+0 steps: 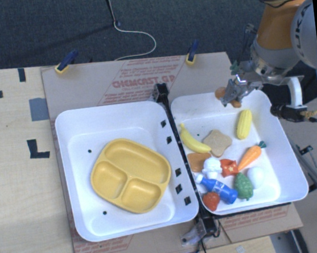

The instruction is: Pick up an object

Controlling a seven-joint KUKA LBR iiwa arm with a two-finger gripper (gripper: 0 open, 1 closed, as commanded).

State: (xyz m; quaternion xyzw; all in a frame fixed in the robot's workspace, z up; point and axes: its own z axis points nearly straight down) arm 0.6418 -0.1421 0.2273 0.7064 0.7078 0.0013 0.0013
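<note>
1. The gripper point(233, 94) hangs over the far rim of the right bin point(287, 193), reaching in from the right on the grey arm point(283, 22) with its orange band.
2. A small orange-brown object point(221, 93) sits right at the gripper's tips, above the bin's far edge. It seems pinched between the fingers, though the view is too small to be fully sure of the contact.
3. The rest of the toy food lies in the right bin. A corn cob point(243, 124) rests near the far right side, just below the gripper.
4. A banana point(192, 140) lies by the bin's left wall, with a slice of bread point(217, 141) just to its right.
5. A carrot point(249, 157) lies tilted toward the right wall. Near it are a red piece point(228, 167), a white egg point(256, 176) and a green broccoli point(244, 186).
6. A blue and white bottle point(217, 185) lies in the near part of the bin, beside a red strawberry point(210, 201).
7. The left bin point(74, 162) holds a yellow divided tray point(130, 174), lying flat near its middle.
</note>
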